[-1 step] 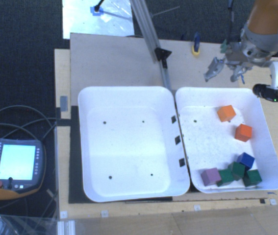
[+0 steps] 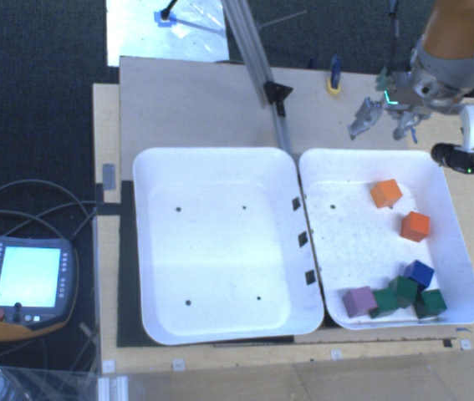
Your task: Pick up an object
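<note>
White plastic makes up both bins on my table (image 2: 203, 98). The left bin (image 2: 216, 170) shows me just four small dark dots on its floor. The right bin (image 2: 383, 161) carries all the blocks. Taking that bin as a clock face, an orange block (image 2: 386, 193) sits around one o'clock, and a second orange block (image 2: 415, 225) lies near it at about three, apart from the first. Down at five o'clock I see a tight cluster: a blue block (image 2: 419, 272) on top, two dark green blocks (image 2: 404, 290) and (image 2: 430, 303) beside it, another green one (image 2: 384, 302) to their left, and a purple block (image 2: 358, 301) at six, touching that green one.

My hand (image 2: 384, 119) hangs beyond the bin's twelve o'clock rim, over bare table, well apart from every block. Its fingers (image 2: 364, 119) look spread wide, with nothing between them, though they are small and blurred and I read them with some doubt.

The arm's orange band (image 2: 462, 15) is cut off at the top edge. Within the cluster, block edges overlap, so I cannot tell which green pieces rest on the floor and which lean on neighbours. A teach pendant (image 2: 23, 286) sits at nine o'clock off the table.
</note>
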Controlling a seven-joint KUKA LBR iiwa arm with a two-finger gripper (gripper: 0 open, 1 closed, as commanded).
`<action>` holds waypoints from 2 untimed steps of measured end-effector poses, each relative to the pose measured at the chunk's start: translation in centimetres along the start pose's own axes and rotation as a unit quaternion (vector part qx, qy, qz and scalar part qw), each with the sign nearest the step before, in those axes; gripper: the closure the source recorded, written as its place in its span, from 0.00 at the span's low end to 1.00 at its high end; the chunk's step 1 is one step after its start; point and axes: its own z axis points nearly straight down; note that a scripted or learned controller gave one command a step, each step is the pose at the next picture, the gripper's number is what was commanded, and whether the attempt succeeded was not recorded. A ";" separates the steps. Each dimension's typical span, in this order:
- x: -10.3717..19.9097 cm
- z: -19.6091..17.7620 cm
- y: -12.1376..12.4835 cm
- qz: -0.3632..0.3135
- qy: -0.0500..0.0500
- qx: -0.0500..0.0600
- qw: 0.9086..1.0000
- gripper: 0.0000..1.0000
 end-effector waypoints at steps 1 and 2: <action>-0.2 4.1 -0.1 0.002 0.000 0.001 1.000 0.00; -0.4 10.3 -0.4 0.002 0.000 0.003 1.000 0.00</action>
